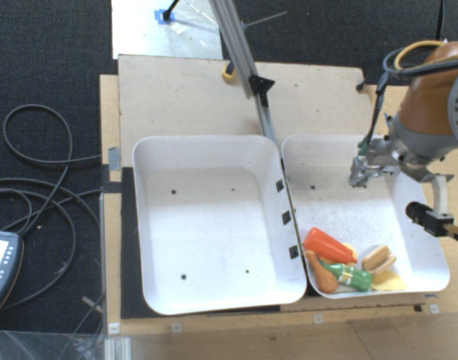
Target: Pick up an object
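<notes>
End effector (361, 172) over right bin (330, 152), far end; open or closed, cannot tell. Toys (347, 265) heaped in near corner, well apart. Risk: crowded pile, wall nearby, likely miss.

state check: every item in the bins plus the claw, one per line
claw: above the right bin, apart from the toys
orange carrot: lying flat, front of the right bin
green bottle: on its side
hot dog bun: lying flat
left bin: level
</notes>
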Available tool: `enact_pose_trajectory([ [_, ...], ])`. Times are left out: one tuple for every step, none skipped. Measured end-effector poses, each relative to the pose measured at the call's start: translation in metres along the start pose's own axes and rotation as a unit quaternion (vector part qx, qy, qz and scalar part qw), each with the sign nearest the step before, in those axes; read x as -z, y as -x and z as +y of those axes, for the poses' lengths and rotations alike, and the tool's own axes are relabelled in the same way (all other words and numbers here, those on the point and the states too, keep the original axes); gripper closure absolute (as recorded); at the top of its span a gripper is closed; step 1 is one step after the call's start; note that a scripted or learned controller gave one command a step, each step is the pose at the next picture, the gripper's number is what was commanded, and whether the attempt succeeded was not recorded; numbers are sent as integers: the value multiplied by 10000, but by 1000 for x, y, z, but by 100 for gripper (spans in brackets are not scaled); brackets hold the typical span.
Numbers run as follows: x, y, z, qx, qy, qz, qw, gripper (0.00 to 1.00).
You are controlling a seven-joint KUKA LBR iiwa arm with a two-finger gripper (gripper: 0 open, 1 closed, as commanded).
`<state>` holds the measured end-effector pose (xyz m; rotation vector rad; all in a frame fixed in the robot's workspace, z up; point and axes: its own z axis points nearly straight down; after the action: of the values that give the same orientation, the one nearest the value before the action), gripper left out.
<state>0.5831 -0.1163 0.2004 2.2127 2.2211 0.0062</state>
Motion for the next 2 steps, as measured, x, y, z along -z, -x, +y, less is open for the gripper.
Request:
enact_pose_trajectory([
  [62,-4,-3,10,7,1,10000,100],
  [91,-4,-2,9,-12,4,10000,100],
])
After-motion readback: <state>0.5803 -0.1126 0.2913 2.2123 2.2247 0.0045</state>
